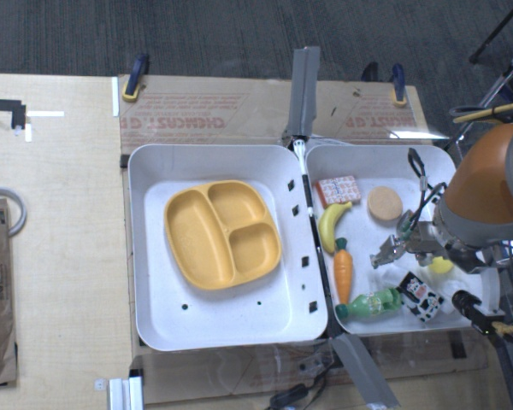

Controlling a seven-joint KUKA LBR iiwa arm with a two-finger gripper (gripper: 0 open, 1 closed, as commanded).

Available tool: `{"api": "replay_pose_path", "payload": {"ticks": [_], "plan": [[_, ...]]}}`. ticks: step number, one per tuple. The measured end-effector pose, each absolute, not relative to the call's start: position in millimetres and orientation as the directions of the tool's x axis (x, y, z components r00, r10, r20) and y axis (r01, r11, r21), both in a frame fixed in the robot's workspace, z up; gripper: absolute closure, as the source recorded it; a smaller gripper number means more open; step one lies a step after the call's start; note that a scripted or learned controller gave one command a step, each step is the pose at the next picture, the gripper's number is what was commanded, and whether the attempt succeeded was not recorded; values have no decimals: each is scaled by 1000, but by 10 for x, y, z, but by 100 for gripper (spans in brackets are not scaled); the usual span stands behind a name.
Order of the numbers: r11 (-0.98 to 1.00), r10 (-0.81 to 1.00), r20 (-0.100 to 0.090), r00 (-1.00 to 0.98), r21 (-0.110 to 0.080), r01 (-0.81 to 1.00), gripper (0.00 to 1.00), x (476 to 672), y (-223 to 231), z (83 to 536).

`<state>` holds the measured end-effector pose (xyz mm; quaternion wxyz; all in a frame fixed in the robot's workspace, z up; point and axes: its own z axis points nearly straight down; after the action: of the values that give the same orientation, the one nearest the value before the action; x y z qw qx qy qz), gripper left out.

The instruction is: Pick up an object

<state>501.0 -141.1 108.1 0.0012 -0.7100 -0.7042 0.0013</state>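
My gripper hangs over the right bin, fingers apart and holding nothing; the carrot lies just left, the green bottle below.

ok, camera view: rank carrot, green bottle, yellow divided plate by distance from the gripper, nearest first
1. carrot, just to the image left of the gripper, right bin.
2. green bottle, below it, near the bin's front edge.
3. yellow divided plate, far off in the left bin.

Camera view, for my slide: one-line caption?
Grey arm's tool hovers in the right white bin beside an orange toy carrot; yellow divided plate sits left.
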Motion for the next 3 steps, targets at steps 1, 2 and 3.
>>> {"api": "replay_pose_path", "payload": {"ticks": [1,2,3], "plan": [[-8,1000,0,8,-4,1000,0,5010,-1411,1081],[109,994,0,-109,-2,994,0,5041,-1399,1037],[-49,999,6,49,-1,999,0,4799,-1908,912]]}}
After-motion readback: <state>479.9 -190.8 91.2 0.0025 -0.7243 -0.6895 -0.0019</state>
